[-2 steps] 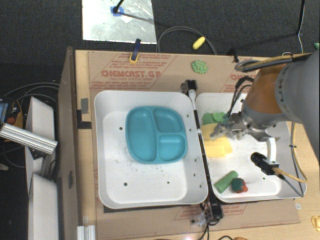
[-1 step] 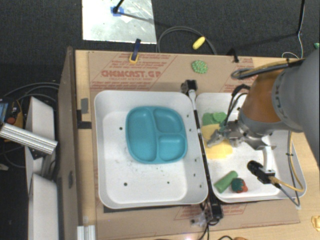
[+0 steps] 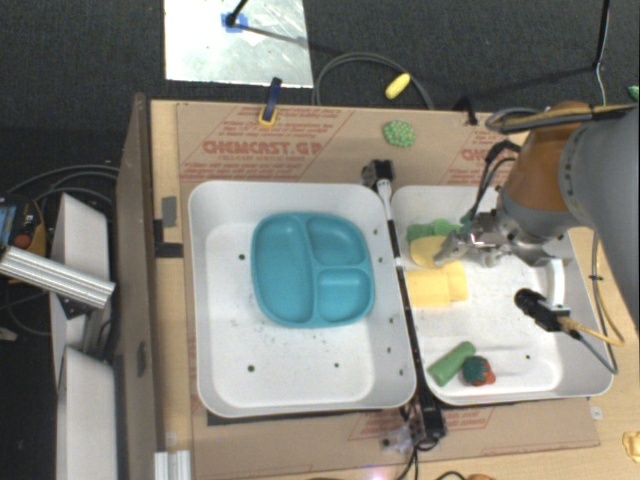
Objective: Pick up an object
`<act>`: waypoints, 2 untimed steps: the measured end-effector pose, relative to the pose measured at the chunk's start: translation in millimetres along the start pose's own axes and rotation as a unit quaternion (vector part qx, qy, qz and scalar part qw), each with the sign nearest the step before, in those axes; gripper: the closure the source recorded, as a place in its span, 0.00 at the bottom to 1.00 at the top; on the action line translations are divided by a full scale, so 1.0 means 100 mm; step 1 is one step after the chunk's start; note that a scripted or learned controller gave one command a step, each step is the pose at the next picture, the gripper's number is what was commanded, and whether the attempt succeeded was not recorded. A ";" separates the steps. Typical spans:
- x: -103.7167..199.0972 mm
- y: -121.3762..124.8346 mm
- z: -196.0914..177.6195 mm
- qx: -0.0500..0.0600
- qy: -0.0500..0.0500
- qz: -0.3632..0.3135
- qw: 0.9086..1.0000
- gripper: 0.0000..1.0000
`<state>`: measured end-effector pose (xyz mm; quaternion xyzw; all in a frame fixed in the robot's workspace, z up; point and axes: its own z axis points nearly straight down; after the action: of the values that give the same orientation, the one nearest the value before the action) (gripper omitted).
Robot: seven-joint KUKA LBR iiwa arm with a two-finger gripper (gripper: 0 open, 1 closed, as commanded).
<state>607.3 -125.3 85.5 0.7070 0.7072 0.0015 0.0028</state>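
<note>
The arm reaches in from the right, and its gripper (image 3: 458, 245) sits low over the far left part of the right bin (image 3: 575, 368). The view does not show clearly whether the gripper is open or closed, or whether it holds anything. Just left of its tip lies a pale yellow-green piece (image 3: 427, 240), close to the wall between the bins. It cannot be told whether the gripper touches it.

A yellow block (image 3: 438, 288) lies just nearer than that piece, also by the dividing wall. Toward the near edge of the same bin rests a green cylinder (image 3: 451, 362), lying on its side at a slant, with a small red and teal ball (image 3: 480, 371) right beside it.

The left bin (image 3: 215, 368) holds a teal divided plate (image 3: 311, 269) lying flat near its middle. On the cardboard beyond the bins sits a small green bumpy thing (image 3: 399, 133).
</note>
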 end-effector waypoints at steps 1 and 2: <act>0.11 0.63 -0.13 -0.001 0.000 -0.003 1.000 0.00; 0.00 0.06 0.00 0.001 0.001 0.001 1.000 0.00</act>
<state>613.8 -124.8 86.0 0.7075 0.7067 0.0014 0.0010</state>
